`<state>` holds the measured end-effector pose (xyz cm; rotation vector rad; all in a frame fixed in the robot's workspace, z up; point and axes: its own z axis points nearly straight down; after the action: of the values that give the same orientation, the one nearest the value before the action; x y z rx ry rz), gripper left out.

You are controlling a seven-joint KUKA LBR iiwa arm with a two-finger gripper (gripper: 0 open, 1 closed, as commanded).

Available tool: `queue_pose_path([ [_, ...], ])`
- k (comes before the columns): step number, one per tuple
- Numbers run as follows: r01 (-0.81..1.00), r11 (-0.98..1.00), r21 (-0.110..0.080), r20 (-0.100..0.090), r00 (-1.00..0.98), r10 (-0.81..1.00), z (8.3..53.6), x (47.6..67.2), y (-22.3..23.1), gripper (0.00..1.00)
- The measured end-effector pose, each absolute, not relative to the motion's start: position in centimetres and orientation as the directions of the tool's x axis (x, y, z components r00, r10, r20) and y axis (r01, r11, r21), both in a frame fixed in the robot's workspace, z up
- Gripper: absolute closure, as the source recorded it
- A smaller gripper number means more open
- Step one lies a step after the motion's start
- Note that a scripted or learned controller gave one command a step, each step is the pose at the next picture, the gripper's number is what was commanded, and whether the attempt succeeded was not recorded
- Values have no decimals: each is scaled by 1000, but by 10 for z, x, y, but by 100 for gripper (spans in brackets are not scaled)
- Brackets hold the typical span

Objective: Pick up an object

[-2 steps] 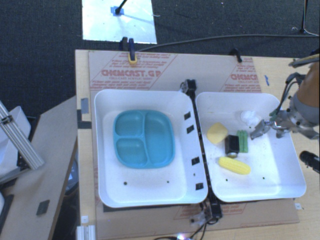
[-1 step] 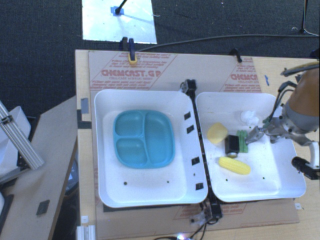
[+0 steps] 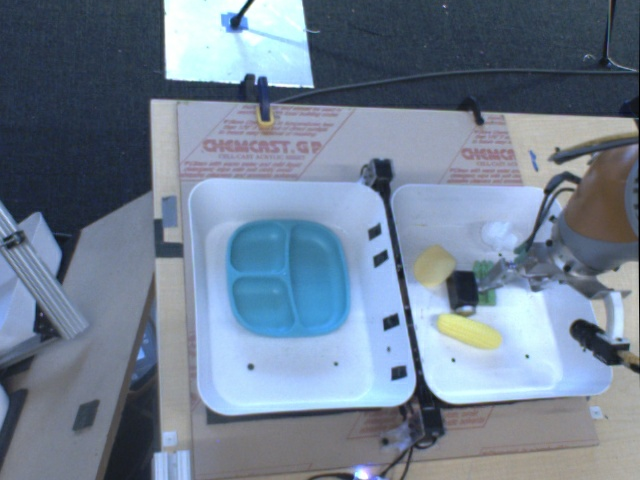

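In the right bin (image 3: 530, 368) lie a pale yellow rounded piece (image 3: 434, 265), a yellow corn cob (image 3: 469, 331), a small black block (image 3: 462, 290), a green item (image 3: 487, 274) and a white lump (image 3: 497, 234). My gripper (image 3: 497, 279) reaches in from the right at the bin's middle, its tip right at the green item and beside the black block. Whether anything sits between its fingers is hidden.
The left bin (image 3: 215, 368) holds a blue divided plate (image 3: 288, 276). A black clip strip runs along the rim between the two bins (image 3: 388, 288). The arm's orange band (image 3: 600, 203) hangs over the right bin's far right side.
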<state>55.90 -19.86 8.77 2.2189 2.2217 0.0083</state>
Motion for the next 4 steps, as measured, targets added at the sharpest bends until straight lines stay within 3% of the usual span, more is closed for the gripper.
queue_pose_path([
  [1, 1000, 3, 16, 0, -3, 1000, 102, 563, -198, 100],
  [2, 1000, 4, 5, -2, -4, 1000, 146, 562, -201, 100],
  [4, 1000, 5, 5, -2, -5, 1000, 224, 565, -195, 100],
])
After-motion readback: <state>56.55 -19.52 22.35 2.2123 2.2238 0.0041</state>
